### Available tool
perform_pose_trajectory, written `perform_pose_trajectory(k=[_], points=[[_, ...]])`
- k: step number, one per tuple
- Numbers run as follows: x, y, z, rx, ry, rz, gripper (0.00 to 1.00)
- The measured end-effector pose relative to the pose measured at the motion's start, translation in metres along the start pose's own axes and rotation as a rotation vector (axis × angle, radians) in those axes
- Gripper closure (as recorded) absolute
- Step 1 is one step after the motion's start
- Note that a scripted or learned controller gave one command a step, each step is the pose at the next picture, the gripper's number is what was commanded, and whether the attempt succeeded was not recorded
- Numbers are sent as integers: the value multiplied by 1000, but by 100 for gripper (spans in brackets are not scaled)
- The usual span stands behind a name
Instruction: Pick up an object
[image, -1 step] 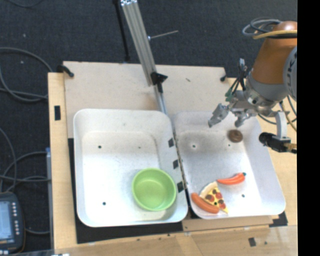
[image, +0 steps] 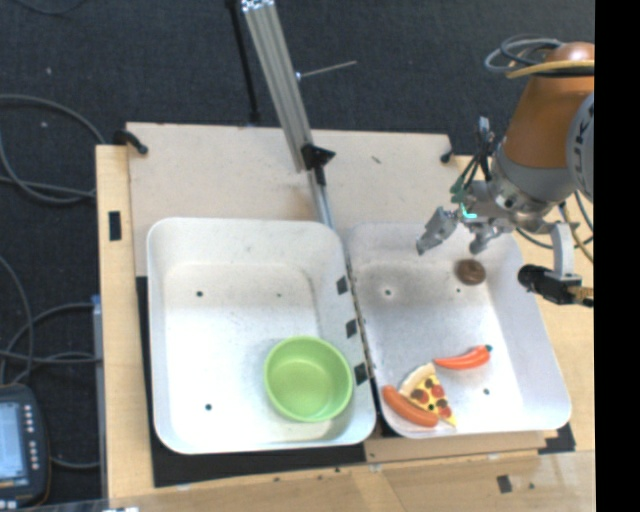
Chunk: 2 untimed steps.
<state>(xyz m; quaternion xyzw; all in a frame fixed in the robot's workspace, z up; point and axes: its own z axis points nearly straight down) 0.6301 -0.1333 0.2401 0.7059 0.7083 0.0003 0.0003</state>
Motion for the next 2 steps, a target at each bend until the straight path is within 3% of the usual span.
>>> perform_pose_trajectory(k=[2], points=[[5,-5,103,6,-2,4,0]])
